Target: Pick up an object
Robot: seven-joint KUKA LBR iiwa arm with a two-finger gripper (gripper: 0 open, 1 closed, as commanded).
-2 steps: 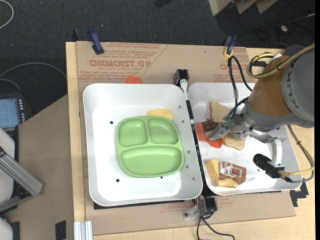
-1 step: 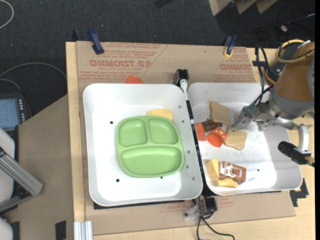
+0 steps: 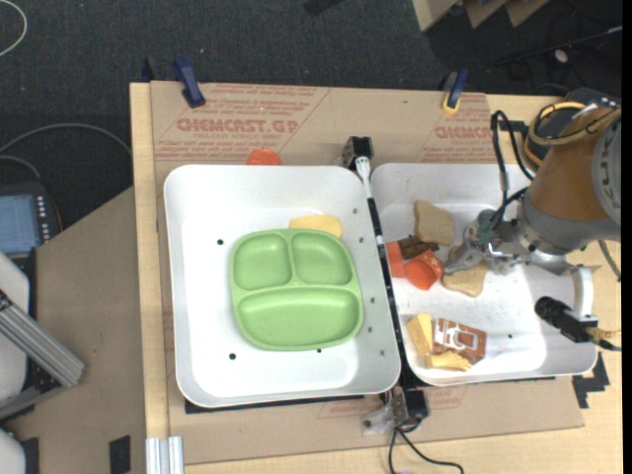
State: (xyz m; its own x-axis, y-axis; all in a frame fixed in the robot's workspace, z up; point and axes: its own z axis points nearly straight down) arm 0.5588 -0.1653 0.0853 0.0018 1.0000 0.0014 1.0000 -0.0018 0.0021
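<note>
**Arm low over right bin; grasp unconfirmed**

Landmark: the black divider strip (image 3: 376,235) where the two shallow white bins meet.

Left of the strip, the left white bin (image 3: 197,294) holds a light green three-compartment plastic tray (image 3: 294,289), its large compartment toward the near edge. A pale yellow rounded piece (image 3: 318,225) lies touching the tray's far rim, partly tucked behind it.

Right of the strip, the right white bin (image 3: 533,349) holds a cluster of small items. Closest to the strip sits an orange-red rounded plastic object (image 3: 420,271), its long axis running diagonally from far-left to near-right. A dark brown lump (image 3: 408,252) lies against its far side; the shape is hard to make out. Further from the strip, a tan flat slab (image 3: 433,222) lies toward the far wall, and a beige bread-like piece (image 3: 466,282) lies just right of the orange-red object. Near the front wall are yellow wedge-shaped pieces (image 3: 425,344) with a brown-and-white printed packet (image 3: 460,339) on top of them.

The grey two-finger gripper (image 3: 464,257) sits low over the beige piece, pointing toward the strip. Whether it is released or clenched, I cannot tell; the metalwork blurs against the items beneath. The arm's orange band (image 3: 568,176) is cut off at the right.
</note>
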